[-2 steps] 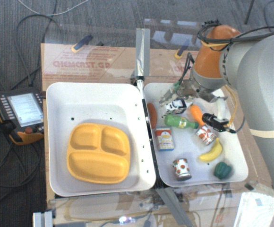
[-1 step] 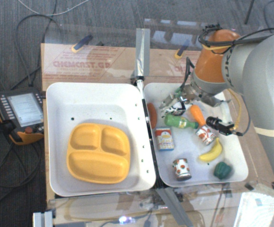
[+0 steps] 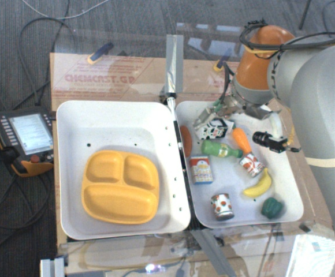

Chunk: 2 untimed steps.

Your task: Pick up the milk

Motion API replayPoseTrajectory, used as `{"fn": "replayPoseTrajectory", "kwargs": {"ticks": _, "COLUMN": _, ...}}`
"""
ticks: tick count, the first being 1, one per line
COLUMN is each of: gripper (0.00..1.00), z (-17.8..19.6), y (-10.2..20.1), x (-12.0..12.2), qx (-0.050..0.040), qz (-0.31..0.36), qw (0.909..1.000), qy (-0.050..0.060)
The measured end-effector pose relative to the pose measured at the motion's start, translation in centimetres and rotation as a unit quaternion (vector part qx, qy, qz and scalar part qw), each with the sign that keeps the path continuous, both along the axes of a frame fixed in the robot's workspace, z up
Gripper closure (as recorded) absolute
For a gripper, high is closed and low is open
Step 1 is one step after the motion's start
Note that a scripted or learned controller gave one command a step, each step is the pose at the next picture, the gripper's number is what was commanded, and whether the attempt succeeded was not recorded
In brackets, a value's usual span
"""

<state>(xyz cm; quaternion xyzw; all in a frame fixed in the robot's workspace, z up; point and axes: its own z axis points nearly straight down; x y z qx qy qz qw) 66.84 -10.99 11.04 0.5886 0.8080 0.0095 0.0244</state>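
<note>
The milk (image 3: 213,129), a small black-and-white carton, lies at about eleven o'clock in the right bin (image 3: 291,209), just above the green bottle (image 3: 220,149); the tool (image 3: 218,112) is right over it, fingers spread either side, though whether they grip it I cannot tell; best to settle squarely, close across the carton's narrow sides, then lift straight up, clear of the carrot (image 3: 241,139) at four o'clock.

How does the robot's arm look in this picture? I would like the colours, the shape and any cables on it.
The arm is a thick, rounded body in light grey, coming in from the right. Above the wrist it has a glossy orange band, shaped like a dome. Thin black cables loop over the orange part and run off to the upper right. Below it sits the hand, a small grey metal piece with slim parts.
</note>
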Motion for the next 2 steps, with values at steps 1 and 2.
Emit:
{"fn": "replayPoseTrajectory", "kwargs": {"ticks": 1, "gripper": 0.00, "z": 2.3, "y": -1.9, "x": 0.0, "qx": 0.0004, "qz": 0.129, "qw": 0.9913, "qy": 0.025}}
{"fn": "replayPoseTrajectory", "kwargs": {"ticks": 2, "gripper": 0.00, "z": -1.2, "y": -2.4, "x": -1.3, "qx": 0.0024, "qz": 0.144, "qw": 0.9893, "qy": 0.023}}
